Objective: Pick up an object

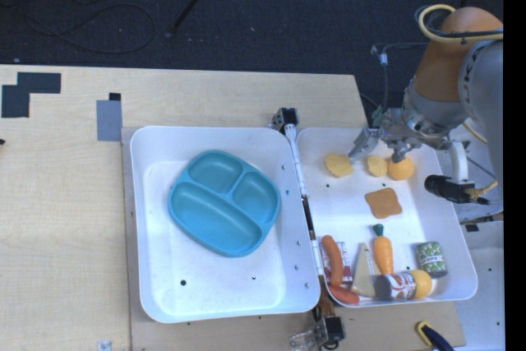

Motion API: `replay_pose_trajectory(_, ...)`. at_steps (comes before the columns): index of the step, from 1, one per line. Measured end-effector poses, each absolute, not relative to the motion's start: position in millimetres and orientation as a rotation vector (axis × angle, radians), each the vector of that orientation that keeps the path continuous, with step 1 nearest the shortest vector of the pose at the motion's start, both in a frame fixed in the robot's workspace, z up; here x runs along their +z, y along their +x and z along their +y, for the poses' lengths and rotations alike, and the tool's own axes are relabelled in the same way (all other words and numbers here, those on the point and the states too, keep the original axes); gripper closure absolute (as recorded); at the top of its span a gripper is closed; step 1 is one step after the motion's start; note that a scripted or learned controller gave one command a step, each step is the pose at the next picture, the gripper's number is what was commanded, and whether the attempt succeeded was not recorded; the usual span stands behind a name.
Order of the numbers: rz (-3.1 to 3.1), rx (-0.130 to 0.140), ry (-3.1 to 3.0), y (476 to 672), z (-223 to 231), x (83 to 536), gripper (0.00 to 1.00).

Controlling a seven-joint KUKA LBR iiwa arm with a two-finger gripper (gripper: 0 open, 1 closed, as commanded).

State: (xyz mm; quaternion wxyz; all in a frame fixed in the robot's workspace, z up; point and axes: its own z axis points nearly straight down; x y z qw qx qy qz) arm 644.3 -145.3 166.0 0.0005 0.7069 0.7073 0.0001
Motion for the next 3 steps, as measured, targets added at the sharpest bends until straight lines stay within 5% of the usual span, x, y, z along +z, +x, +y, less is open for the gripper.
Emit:
replay_pose_trajectory(1, 2.223, -0.002, 2.222, 617.5, -201.1, 87.9, 0.0)
replay_pose_trajectory(2, 2.226, 0.0, 2.221, 580.8, -154.9, 88.1, 0.0)
replay_pose_trajectory(3, 2.225, -0.001, 2.223, 581.0, -155.7, 98.5, 1.0)
